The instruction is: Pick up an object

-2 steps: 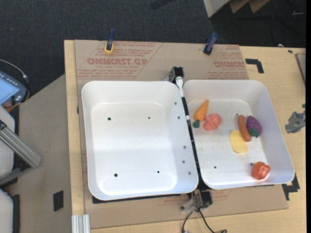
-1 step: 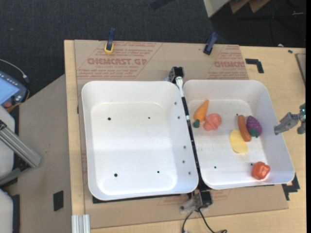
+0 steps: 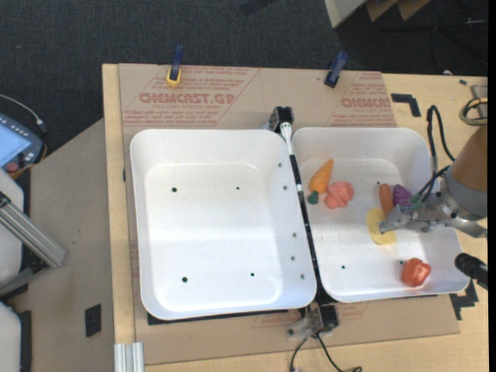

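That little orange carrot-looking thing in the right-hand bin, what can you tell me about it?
The carrot looks like a small plastic toy: a smooth orange cone with a dark green stub at its lower end. It lies flat on the floor of the right bin, near the wall between the two bins, tilted so its tip points up and to the right. A pink toy lies right beside it, seemingly touching. The gripper is well away from it, over by a yellow piece.

The arm (image 3: 469,178) reaches in low from the bench's right edge, its gripper (image 3: 387,222) pointing left over the right bin's middle.
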`<state>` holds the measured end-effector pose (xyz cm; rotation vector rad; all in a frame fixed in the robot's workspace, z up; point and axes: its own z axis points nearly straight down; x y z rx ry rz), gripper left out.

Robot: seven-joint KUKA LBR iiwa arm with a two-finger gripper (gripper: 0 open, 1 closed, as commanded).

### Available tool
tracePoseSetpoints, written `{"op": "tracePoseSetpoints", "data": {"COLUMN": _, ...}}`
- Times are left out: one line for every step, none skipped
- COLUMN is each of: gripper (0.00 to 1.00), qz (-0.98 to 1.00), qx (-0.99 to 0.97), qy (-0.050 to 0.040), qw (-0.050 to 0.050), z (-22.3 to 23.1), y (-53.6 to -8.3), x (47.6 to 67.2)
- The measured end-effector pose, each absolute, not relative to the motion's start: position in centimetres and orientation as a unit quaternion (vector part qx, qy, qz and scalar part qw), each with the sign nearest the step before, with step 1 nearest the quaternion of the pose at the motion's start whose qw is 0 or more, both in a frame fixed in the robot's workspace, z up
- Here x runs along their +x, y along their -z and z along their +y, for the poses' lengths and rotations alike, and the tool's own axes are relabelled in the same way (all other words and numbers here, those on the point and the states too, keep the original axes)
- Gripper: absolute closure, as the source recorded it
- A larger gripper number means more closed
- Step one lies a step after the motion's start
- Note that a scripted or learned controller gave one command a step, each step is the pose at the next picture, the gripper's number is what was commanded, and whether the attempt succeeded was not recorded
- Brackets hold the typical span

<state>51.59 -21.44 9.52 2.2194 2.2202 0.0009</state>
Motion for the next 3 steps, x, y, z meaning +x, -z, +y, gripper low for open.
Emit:
{"op": "tracePoseSetpoints", "data": {"gripper": 0.0, "qz": 0.709, "qx": 0.705, "qy": -0.0011, "qw": 0.001, "z": -16.4, "y": -8.4, "x": 55.6}}
{"op": "tracePoseSetpoints", "data": {"gripper": 0.0, "qz": 0.709, "qx": 0.705, "qy": -0.0001, "qw": -0.002, "z": -10.8, "y": -8.4, "x": 55.7}}
{"op": "tracePoseSetpoints", "data": {"gripper": 1.0, "qz": 0.707, "qx": 0.707, "qy": -0.0005, "qw": 0.002, "z": -11.1, "y": -9.6, "x": 55.8}}
